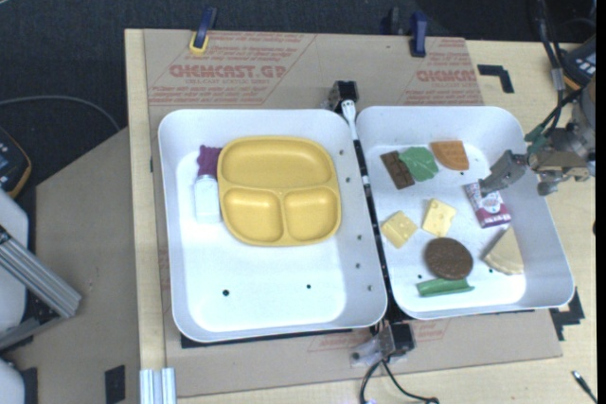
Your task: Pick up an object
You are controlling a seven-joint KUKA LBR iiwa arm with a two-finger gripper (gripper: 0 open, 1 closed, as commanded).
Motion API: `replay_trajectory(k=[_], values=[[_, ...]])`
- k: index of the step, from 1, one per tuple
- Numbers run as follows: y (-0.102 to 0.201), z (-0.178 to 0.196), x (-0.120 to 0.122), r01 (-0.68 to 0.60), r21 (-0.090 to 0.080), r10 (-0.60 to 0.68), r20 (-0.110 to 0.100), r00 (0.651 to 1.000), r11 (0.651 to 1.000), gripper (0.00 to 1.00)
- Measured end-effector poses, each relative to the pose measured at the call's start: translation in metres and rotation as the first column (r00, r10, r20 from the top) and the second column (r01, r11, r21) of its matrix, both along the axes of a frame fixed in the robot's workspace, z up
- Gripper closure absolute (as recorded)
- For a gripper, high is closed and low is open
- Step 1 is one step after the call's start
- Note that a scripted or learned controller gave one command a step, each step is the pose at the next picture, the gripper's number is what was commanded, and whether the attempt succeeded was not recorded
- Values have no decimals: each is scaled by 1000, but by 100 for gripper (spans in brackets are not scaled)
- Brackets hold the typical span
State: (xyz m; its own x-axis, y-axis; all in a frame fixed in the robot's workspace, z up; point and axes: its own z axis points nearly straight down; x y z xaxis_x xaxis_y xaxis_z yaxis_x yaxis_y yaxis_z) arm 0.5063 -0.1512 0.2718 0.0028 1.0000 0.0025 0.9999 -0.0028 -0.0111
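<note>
The right bin (pixel 530 132) holds several small items. At its back lie a brown chocolate bar (pixel 397 168), a green piece (pixel 418 162) and an orange cracker (pixel 451 154). Two yellow cheese slices (pixel 399 228) (pixel 438 217) sit mid-bin, with a round brown cookie (pixel 447 257), a green bean (pixel 443 287) and a pale bread wedge (pixel 505 253) nearer the front. A purple and white packet (pixel 490 208) lies toward the right side. My gripper (pixel 495 182) reaches in from the right and hangs low right above that packet's top end, partly covering it.
The left bin (pixel 275 298) carries a yellow divided plate (pixel 279 189), with a purple and white object (pixel 206 180) beside its left edge. A black divider clip (pixel 344 95) sits between the bins at the back. Cardboard bench (pixel 284 61) surrounds both.
</note>
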Motion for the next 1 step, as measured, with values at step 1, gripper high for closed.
replay_trajectory(k=[1], values=[[0,5,2,-3,-2,3,11,1000,1000,0]])
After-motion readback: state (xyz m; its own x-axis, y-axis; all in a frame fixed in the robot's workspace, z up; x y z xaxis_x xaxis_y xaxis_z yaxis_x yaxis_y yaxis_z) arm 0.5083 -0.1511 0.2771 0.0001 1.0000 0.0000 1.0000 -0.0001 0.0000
